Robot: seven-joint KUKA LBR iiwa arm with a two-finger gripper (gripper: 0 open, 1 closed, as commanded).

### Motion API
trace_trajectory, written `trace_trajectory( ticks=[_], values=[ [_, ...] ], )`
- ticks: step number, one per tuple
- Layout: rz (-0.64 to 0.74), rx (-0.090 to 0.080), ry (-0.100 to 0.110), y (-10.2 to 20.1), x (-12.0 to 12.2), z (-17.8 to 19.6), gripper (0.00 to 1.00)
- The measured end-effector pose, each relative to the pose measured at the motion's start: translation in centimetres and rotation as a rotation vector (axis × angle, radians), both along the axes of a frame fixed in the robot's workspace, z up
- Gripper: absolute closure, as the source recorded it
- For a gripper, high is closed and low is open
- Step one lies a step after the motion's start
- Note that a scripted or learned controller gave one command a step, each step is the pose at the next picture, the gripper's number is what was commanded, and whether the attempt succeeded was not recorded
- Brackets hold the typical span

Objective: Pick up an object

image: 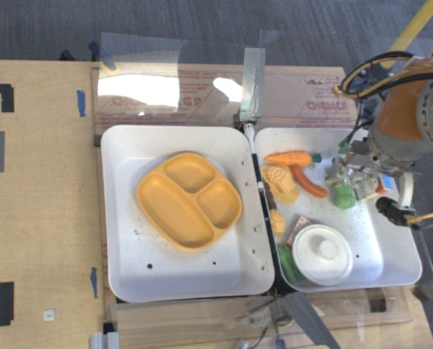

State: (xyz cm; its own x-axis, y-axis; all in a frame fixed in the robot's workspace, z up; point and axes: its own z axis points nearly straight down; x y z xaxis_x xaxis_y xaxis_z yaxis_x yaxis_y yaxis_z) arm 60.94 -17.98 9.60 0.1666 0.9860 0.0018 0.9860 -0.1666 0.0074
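My gripper (353,179) hangs low over the right bin (399,266), in its upper right part. A small green object (343,195) lies directly at the gripper's tip, touching or nearly touching it; whether it is held is unclear. Left of it lie an orange carrot (289,158), a red sausage-like piece (309,182) and a pale yellow pastry-like item (281,183). A white round bowl (322,252) sits at the bin's front, with a green item (287,268) partly hidden under its left side.
The left bin (121,224) holds a yellow divided plate (189,200). A small yellow piece (276,223) and a brown packet (298,228) lie near the divider. A blue and orange item (386,185) sits behind the gripper. Black cables (365,71) loop off the arm.
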Motion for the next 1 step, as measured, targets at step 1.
trace_trajectory(
  ticks=[1],
  values=[
    [0.043,0.000,0.002,7.32,-0.88,12.87,1.00]
  ],
)
